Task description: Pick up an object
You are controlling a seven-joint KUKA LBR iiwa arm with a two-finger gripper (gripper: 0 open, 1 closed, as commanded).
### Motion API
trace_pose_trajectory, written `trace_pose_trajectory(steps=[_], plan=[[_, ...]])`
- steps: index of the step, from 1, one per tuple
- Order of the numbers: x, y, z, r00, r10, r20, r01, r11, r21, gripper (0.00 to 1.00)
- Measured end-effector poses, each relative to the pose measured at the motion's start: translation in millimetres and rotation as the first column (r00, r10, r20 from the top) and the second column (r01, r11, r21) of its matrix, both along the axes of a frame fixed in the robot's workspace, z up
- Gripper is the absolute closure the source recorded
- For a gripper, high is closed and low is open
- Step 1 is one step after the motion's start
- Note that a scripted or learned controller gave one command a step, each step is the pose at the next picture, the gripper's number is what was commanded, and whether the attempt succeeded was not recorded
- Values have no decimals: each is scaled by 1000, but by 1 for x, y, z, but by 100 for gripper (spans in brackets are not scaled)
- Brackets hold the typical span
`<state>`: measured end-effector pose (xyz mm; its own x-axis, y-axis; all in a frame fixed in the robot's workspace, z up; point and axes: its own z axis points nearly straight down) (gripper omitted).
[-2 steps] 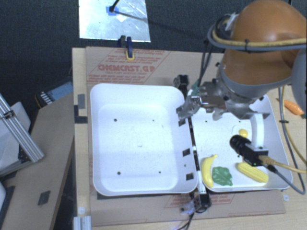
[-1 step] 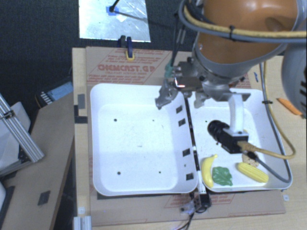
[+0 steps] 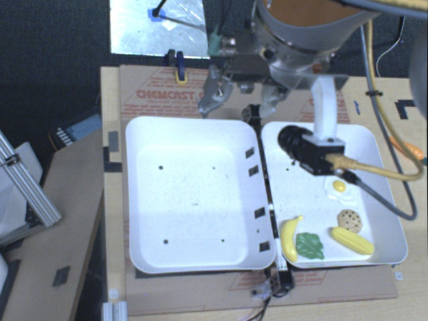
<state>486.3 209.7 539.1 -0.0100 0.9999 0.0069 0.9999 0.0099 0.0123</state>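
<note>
My gripper (image 3: 242,97) hangs open, empty. I judge the toy banana (image 3: 289,238) light, stiff, slippery; I'd pinch across its middle.

I see a yellow banana (image 3: 289,239) touching a green leaf (image 3: 309,246), a corn cob (image 3: 352,241), a cookie (image 3: 349,219) and a fried egg (image 3: 340,188) lying in the right bin's near corner

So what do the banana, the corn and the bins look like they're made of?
The banana and the corn look like moulded plastic toys: flat, even yellow with a smooth, slightly glossy surface. The bins look like thin formed white plastic, with rounded corners and a matte sheen, though that's hard to confirm from this view.
</note>
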Motion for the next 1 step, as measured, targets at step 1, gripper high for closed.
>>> trace_pose_trajectory(steps=[1], plan=[[-2,25,-176,1000,-4,-27,3,1000,-13,0]])
